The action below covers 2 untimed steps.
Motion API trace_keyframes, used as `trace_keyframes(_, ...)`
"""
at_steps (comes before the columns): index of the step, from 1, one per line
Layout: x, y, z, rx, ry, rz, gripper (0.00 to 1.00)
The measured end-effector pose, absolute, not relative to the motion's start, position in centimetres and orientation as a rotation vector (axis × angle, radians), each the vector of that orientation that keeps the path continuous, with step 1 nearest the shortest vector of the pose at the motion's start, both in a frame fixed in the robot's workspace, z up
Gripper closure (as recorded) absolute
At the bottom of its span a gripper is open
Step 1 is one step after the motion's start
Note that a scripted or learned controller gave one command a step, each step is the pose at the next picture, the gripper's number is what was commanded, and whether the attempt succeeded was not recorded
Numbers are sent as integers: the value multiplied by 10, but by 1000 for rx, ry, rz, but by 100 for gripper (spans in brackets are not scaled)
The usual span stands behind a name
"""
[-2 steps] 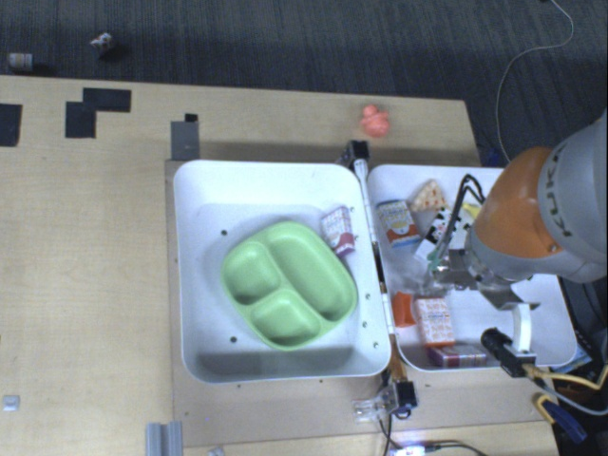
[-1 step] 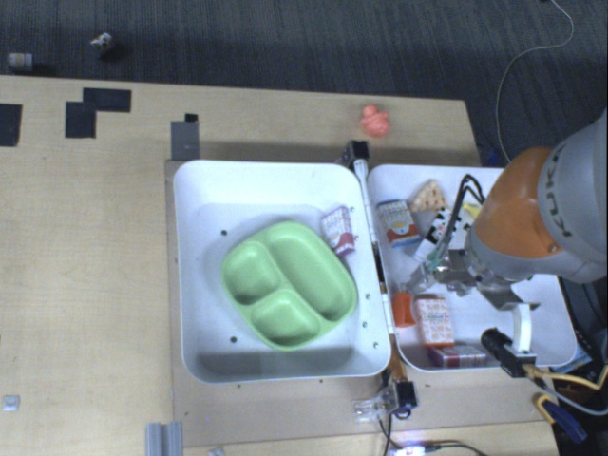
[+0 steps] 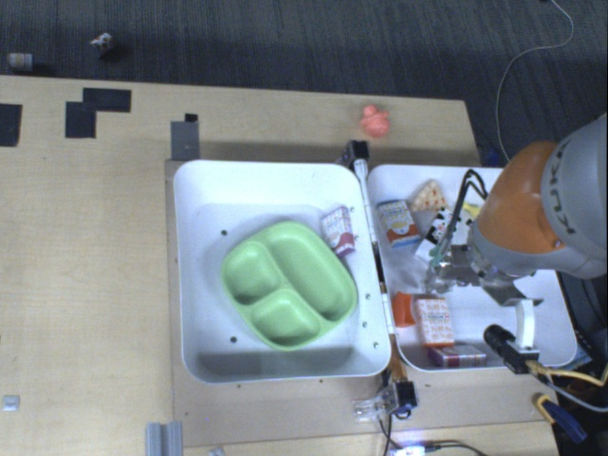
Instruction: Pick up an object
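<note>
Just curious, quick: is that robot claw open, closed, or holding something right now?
Gripper: over the right bin; open or closed cannot be told.

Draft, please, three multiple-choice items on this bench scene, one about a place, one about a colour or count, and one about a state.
1. Where does the divided plate lie?
A. left bin
B. right bin
C. on the bench

2. What colour is the plate?
A. red
B. green
C. blue

3. How does the plate sit?
A. upside down
B. standing on its edge
C. flat, hollows facing up

Answers: 1 A, it rests inside the left bin. 2 B, it is pale green all over. 3 C, its three compartments show from above.

The gripper is over the right bin.
</note>
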<state>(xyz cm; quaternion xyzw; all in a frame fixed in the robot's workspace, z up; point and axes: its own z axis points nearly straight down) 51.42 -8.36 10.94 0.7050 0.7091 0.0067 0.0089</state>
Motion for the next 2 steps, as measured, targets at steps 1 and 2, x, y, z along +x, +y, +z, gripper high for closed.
trace_keyframes(1,514,-84,109,2203,2215,21,0)
trace_keyframes(2,516,-83,120,2197,2217,26,100)
